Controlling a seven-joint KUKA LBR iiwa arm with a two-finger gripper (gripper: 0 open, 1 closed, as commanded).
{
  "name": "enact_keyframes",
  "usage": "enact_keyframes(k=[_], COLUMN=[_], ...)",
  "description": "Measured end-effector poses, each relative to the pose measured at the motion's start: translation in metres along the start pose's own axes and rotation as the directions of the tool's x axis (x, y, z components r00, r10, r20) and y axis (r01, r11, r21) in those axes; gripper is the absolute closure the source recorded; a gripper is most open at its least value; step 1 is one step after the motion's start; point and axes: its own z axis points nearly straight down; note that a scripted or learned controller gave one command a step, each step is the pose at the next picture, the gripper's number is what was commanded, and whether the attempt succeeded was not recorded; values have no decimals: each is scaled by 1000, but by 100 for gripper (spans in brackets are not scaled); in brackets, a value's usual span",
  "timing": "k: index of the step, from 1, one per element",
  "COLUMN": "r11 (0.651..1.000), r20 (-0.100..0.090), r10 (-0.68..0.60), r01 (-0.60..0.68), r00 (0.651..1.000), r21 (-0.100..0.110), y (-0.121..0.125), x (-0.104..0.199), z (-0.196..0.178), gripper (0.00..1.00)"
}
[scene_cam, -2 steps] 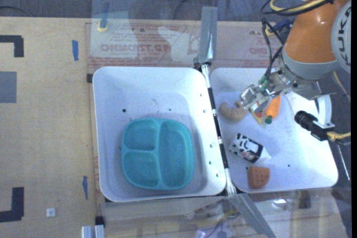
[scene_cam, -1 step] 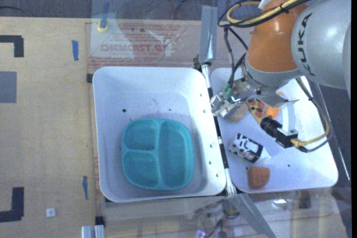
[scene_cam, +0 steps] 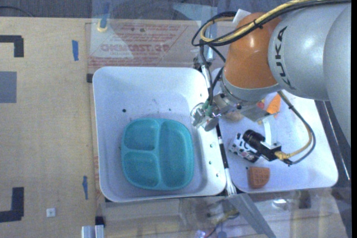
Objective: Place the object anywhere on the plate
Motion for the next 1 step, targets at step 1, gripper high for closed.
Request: enact_keyframes(k=[1], r11=[1000], r20=[0], r10=[-7], r01=[7], r00=[1000], r21=[1], y=[8], x=[70], z=[-18], gripper=[100])
